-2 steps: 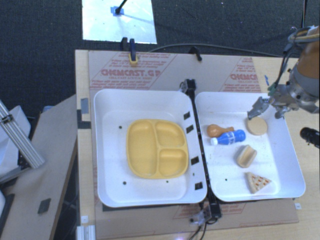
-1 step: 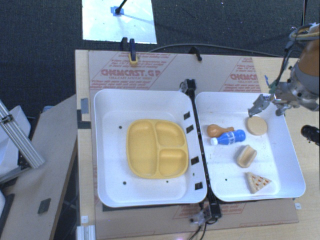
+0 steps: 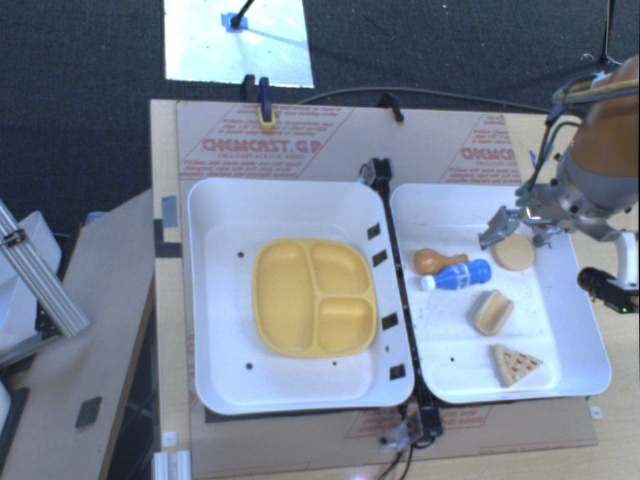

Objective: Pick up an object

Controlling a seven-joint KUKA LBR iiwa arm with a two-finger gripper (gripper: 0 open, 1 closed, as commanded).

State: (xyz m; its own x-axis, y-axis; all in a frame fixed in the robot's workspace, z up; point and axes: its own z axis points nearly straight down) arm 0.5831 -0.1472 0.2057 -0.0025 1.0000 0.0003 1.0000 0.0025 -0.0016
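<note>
I see gripper [image 3: 517,223] hovering in right bin [image 3: 590,368], fingers spread, gripping nothing, just beside flat round cookie [image 3: 516,255]; glossy blue bottle [image 3: 458,276] lies nearby w/ a tan drumstick [image 3: 438,261].

Two bins side by side: the left bin [image 3: 215,218] holds a divided tray [image 3: 313,296] at its centre. In the right bin [image 3: 580,353], a drumstick [image 3: 438,261] sits just above a bottle [image 3: 457,276]; a bread roll [image 3: 492,312] lies lower right of those, a pizza slice [image 3: 516,364] below it, and a round cookie [image 3: 516,254] at upper right.
</note>
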